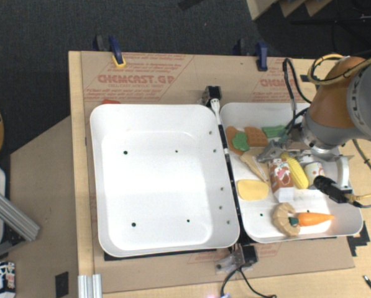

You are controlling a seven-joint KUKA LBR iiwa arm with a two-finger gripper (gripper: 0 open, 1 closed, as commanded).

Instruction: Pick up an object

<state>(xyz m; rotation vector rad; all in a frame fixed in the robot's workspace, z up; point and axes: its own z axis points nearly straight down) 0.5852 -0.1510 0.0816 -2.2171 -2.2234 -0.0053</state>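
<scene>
The claw (277,149) hangs low in the right bin (260,112), amid a heap of toy food; whether it is open, closed or gripping anything cannot be told, since the wrist and clutter mask its tips. The arm (337,107) comes in from the right, its orange band above the wrist.

Step in hand, as judged: settling on one item and closing round it. To do this well, the claw should descend straight over a single piece, straddling its narrow axis, with neighbours outside the closing path; a lift should follow only once the piece sits squarely in the grip. The crowding makes a double catch or a glancing push the chief risk.

Nearest the claw, just below it, stands a red packet (277,176), touching a yellow corn cob (297,172) on its right. Left of the claw lie a green round piece (240,142) and a brown cracker (256,136); a green flat piece (273,130) lies just above. Below left rest a pale wedge (252,164) and a yellow slab (252,189). Farther below, well apart from the claw, a carrot (312,218) rests against a bun (284,217).

The left bin (104,166) sits beyond the divider, on the worktop (79,104).
</scene>
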